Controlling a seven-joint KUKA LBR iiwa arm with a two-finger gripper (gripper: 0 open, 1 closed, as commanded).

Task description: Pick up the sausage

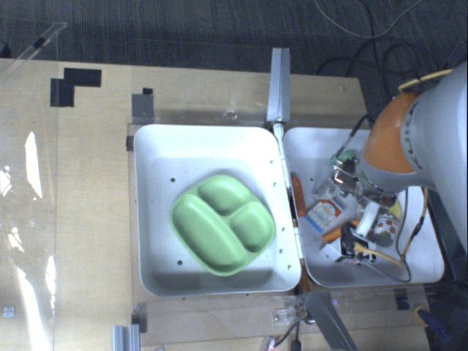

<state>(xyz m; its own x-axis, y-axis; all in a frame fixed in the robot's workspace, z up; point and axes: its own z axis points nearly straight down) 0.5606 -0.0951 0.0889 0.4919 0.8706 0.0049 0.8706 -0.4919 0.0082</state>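
A green plastic plate with three compartments sits tilted in the middle of the left shallow white bin. Next door, the right shallow white bin carries a small white and orange packet near its middle, with a brown and yellow wrapper further right. Both bins rest on a pale wooden bench, black tape marks at its far left corner.

Sausage: one item, slender, reddish-brown. Lies flat in the right-hand bin, lengthwise along its left wall, just beside the divider between the two bins. Upper end points away from the camera. Nothing grips it.
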